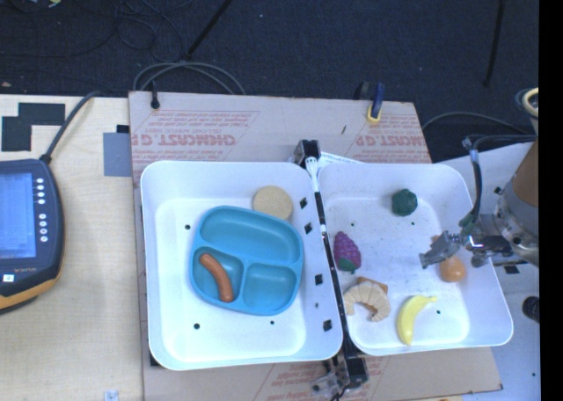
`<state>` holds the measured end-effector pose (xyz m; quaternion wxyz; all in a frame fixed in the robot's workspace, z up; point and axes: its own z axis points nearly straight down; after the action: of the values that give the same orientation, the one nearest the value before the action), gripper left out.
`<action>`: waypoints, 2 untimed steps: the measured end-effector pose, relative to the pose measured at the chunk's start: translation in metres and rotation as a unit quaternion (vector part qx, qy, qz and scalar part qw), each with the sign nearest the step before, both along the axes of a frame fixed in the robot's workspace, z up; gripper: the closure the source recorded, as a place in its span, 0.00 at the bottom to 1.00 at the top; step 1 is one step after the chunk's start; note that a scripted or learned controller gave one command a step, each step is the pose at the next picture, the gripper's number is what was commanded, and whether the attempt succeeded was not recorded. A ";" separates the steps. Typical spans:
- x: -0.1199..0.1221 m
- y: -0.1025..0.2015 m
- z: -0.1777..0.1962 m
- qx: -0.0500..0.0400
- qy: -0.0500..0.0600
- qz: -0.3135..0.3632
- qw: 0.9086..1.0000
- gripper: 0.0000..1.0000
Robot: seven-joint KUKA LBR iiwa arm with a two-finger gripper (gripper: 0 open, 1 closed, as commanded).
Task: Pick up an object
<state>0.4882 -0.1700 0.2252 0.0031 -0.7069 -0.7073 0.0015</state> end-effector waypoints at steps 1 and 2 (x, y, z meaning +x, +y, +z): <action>0.000 -0.001 0.008 0.001 0.003 0.000 1.000 1.00; 0.029 0.072 -0.087 0.002 0.003 0.003 1.000 1.00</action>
<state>0.5174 -0.0979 0.1384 0.0067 -0.7047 -0.7095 0.0025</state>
